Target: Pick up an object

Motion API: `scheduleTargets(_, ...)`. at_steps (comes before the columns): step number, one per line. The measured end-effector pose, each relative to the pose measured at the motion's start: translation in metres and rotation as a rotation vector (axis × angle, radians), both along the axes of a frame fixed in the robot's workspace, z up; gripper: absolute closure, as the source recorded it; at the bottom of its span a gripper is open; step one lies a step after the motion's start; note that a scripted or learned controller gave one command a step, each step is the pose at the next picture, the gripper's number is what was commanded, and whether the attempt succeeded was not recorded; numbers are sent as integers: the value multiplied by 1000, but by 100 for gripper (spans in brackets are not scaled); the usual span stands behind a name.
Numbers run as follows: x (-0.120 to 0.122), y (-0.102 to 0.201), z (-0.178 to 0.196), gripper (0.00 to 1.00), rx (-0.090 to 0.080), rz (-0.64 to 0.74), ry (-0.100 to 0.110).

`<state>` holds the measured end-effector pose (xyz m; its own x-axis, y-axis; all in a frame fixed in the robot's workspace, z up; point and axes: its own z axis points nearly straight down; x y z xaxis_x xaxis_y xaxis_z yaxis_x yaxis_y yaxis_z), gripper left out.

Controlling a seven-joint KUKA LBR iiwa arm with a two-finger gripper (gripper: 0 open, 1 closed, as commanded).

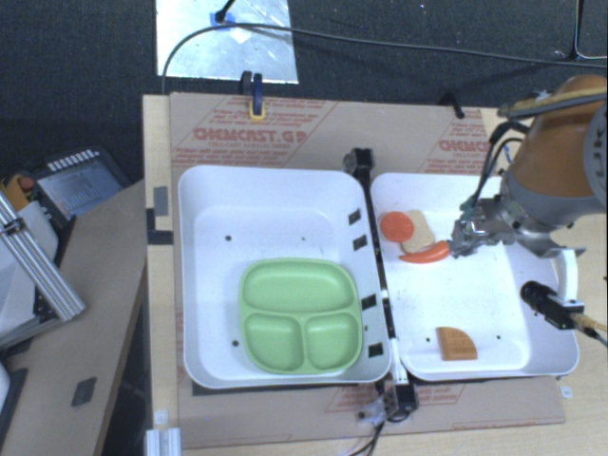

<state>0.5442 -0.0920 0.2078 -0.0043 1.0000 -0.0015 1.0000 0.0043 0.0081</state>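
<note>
In the right bin [484, 297] a curved red pepper-like piece [425, 253] lies near the back left. Just behind it sit an orange-red round piece [396, 224] and a beige slab [419, 229], touching each other. A brown bread-like wedge [457, 345] lies alone near the bin's front edge. My gripper [464, 237] hangs low at the right end of the red piece, close to or touching it. The grey arm with its orange band [560, 150] reaches in from the right.
The left bin [256, 202] holds a green three-compartment plate [299, 313] toward its front. A black divider with clips [372, 255] runs between the bins. A black part on the arm [546, 304] overhangs the right bin's right side. A cable [494, 160] hangs beside the arm.
</note>
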Motion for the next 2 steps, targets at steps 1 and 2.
scheduleTargets(1, 2, 0, 38, 100, 0, 0, 2)
scheduleTargets(2, 7, 55, 43, 100, 3, 5, 5)
